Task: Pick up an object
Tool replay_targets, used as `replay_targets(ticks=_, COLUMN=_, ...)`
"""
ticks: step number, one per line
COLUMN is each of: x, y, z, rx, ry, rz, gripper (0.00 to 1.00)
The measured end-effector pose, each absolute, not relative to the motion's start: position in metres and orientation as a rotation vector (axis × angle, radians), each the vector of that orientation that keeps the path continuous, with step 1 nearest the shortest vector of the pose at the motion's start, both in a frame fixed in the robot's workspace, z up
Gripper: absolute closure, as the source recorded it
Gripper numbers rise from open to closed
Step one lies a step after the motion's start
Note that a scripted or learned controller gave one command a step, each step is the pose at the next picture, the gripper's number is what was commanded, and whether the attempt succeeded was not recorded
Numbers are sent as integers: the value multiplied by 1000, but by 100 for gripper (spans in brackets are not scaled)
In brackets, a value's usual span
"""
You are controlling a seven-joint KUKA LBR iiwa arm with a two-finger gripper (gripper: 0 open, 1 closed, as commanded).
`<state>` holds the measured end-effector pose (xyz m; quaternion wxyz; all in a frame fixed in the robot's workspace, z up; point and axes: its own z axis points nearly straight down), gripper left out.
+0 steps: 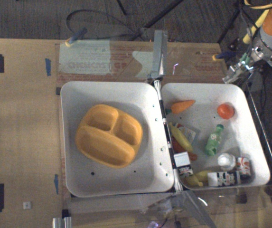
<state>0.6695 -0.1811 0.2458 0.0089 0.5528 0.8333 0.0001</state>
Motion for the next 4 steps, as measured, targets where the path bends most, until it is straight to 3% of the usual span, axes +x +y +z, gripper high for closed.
replay_targets(ticks=1, x=661, y=-132, z=228, rx=1582, ry=2718, rz=-1, gripper=100)
replay_targets(ticks=2, x=566, y=-146, z=225, rx=1801, ry=2576, rz=-1, gripper=100)
replay_targets(ticks=4, x=566, y=-148, z=244, rx=1804, ry=2571, rz=1, gripper=100)
